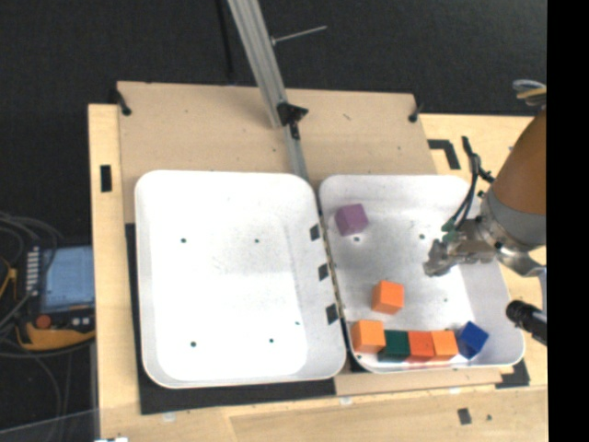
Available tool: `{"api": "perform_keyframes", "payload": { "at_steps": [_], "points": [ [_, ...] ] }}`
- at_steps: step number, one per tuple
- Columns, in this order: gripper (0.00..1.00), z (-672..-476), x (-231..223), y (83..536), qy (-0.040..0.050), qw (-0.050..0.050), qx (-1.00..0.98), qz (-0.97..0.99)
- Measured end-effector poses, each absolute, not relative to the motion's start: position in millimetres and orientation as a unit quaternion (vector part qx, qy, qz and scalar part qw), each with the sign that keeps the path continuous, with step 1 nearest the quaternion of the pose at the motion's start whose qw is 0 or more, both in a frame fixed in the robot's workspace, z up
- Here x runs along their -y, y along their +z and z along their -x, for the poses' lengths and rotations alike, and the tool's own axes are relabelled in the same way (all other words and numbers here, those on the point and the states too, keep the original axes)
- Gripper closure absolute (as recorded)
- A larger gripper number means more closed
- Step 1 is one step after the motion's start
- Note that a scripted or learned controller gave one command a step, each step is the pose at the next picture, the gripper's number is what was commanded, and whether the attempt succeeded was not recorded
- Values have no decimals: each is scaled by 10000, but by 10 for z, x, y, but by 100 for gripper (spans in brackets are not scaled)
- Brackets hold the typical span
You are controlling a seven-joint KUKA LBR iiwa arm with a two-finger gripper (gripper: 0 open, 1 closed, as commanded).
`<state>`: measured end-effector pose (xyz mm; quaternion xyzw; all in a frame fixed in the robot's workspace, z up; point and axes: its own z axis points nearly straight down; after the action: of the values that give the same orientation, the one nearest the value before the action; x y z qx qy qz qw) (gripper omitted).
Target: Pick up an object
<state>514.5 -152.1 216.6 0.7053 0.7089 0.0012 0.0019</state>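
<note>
Sitting side by side on the bench (pixel 386 118) are two white bins, the left bin (pixel 230 274) and the right bin (pixel 414 201). Lying in the right bin are seven blocks in all: one purple, four orange, one green and one blue.

The purple block (pixel 351 218) is resting near the right bin's far left corner, well apart from the others. One orange block (pixel 388 296) is sitting alone near the bin's middle, tilted a little. Lining the near edge are five blocks in a row, touching or nearly so: an orange block (pixel 369 335) at the near left corner, then the green block (pixel 397 345), two more orange blocks (pixel 421 344) (pixel 444 343), and the blue block (pixel 472 338) toward the near right corner, turned at an angle.

The arm (pixel 523 178) is reaching in over the right bin's right edge, and the gripper (pixel 440 258) is hanging over the right half of that bin, apart from every block. Nothing is showing between its tips, and how far apart they are standing is too small and blurred to tell.
</note>
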Motion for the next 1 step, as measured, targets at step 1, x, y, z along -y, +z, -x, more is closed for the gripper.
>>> {"api": "perform_keyframes", "payload": {
  "at_steps": [1],
  "points": [
    [100, -5140, 931, 2121, 6, -1, -7097, -7045]
  ]
}}
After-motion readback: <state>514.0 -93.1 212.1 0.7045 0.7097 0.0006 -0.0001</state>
